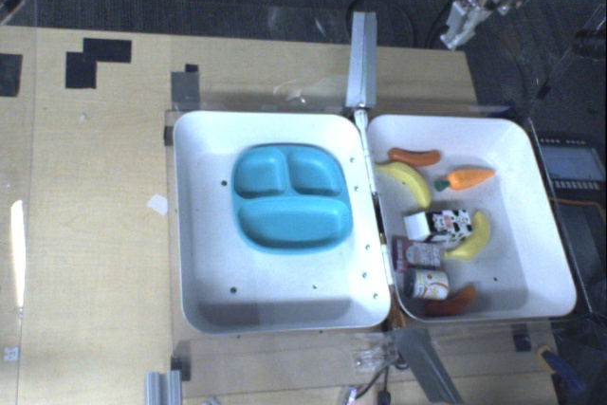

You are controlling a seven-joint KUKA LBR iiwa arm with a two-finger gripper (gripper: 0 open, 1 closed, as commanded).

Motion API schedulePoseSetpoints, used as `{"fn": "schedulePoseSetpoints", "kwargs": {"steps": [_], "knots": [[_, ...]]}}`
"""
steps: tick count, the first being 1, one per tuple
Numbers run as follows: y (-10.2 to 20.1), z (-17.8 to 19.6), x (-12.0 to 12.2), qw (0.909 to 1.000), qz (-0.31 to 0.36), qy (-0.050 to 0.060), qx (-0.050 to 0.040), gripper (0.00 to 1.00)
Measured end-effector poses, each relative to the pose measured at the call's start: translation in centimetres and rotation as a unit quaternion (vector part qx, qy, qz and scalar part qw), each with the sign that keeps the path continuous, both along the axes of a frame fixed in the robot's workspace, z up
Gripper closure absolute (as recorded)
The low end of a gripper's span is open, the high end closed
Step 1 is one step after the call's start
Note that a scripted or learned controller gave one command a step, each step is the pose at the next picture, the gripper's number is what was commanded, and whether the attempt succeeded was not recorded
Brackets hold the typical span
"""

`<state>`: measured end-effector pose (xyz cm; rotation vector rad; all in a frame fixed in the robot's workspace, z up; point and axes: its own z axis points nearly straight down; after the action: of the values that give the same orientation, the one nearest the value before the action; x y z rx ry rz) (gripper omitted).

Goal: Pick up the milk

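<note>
Camera view: you've got the gripper (459,26) up past the far edge of the right bin (531,156), over the dark floor, nothing in it; can't tell its opening. Milk (439,224) lies mid right bin, touching 1 banana (471,240). Blue tray (288,197) sits in the left bin (199,204).

Arm end at 1 o'clock of the camera view: pale grey rounded wrist housing. Gripper (462,26) light grey, boxy, narrow. Small teal-green fitting on its upper part. Thin dark cables run alongside the wrist.
</note>
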<state>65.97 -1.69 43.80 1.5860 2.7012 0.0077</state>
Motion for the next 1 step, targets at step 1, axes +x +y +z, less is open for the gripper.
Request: {"fn": "schedulePoseSetpoints", "kwargs": {"steps": [1], "knots": [[0.93,0.00,0.96,0.9865,0.164,0.000,-0.0016,1.00]]}}
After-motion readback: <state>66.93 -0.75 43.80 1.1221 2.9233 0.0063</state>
